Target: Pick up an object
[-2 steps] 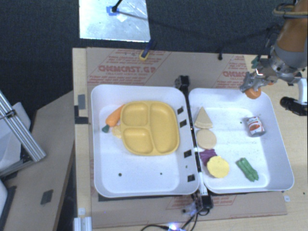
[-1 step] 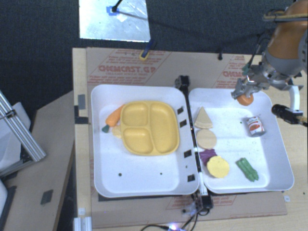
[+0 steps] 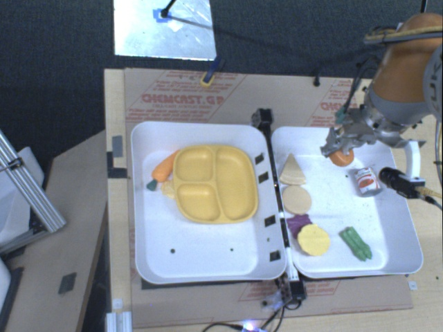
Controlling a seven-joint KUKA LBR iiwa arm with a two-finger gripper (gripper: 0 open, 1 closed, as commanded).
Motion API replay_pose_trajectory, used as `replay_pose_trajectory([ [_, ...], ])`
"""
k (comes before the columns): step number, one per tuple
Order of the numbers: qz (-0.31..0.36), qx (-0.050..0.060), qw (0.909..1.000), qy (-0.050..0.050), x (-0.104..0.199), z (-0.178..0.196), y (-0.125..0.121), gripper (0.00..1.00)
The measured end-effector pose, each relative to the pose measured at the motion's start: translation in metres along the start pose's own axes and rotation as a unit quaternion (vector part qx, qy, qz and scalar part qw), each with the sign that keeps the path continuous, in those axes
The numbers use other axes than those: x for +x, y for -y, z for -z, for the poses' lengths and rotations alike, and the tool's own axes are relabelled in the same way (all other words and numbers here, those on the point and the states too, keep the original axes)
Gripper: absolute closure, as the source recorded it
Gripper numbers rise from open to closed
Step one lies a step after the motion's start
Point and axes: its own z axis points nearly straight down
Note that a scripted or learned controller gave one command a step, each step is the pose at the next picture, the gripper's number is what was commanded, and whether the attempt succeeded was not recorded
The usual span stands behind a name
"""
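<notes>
The desk carries two shallow white bins side by side, and a black divider strip between them serves as the landmark. Left of the strip, the left bin holds a yellow sectioned plate lying flat near its middle. A toy carrot lies against the plate's far-left edge, farther from the strip than the plate.

Right of the strip, the right bin holds several small items. Just beside the strip lie a pale wedge, a tan round slice below it, a purple piece, and a yellow disc touching the purple piece. Farther right lies a green vegetable piece. A small red-and-white can lies on its side well to the right of the strip.

The gripper hangs over the right bin's upper part, directly above an orange round object, which it partly hides. Whether the fingers are apart or closed on it cannot be told from this angle.
</notes>
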Motion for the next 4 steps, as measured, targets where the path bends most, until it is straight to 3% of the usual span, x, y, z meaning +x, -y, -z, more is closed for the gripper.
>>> replay_pose_trajectory([
  [1, 0.0, 0.001, 1.0, 0.0, 0.026, -0.02, 0.028, 1.0],
  [2, -0.001, -0.002, 1.0, 0.001, 0.027, -0.005, 0.016, 1.0],
  [4, -0.003, -0.001, 1.0, 0.001, 0.019, -0.001, 0.023, 1.0],
])
